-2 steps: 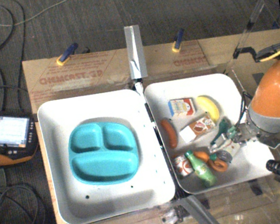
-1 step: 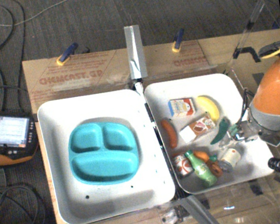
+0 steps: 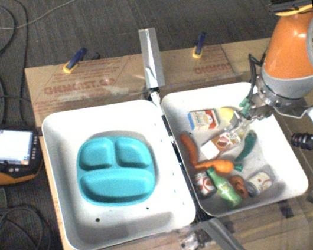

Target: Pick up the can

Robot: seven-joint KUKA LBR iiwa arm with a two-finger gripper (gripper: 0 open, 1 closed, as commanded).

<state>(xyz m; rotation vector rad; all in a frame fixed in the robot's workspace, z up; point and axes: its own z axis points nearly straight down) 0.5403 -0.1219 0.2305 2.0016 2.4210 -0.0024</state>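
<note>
A: So, where does the can (image 3: 260,183) sit relative to the gripper (image 3: 241,121)?

B: Lower in the frame. The gripper is over the upper middle of the right bin (image 3: 288,155), reaching in from the right edge of the frame, and the can lies on its side near that bin's lower right corner. From the fingertips it is downward and a touch to the right.

A: Anything between them?

B: Quite a bit. Just under the fingertips is a small packet with red print (image 3: 226,139), and below that an orange carrot-like piece (image 3: 220,166) and a green bottle (image 3: 224,188). A brown item (image 3: 238,184) lies just beside the can, to its left.

A: How is the can lying?

B: Tipped over, its long axis roughly left to right with a slight upward tilt toward the right. I'd guess the fingers should close across that axis.

A: And the fingers now?

B: I cannot tell whether they are spread or closed; they blur into the clutter beneath. Nothing shows them holding the can, which lies well apart from them.

A: The left bin (image 3: 65,185)?

B: It carries a teal divided tray (image 3: 116,169), no part of this pick.
</note>
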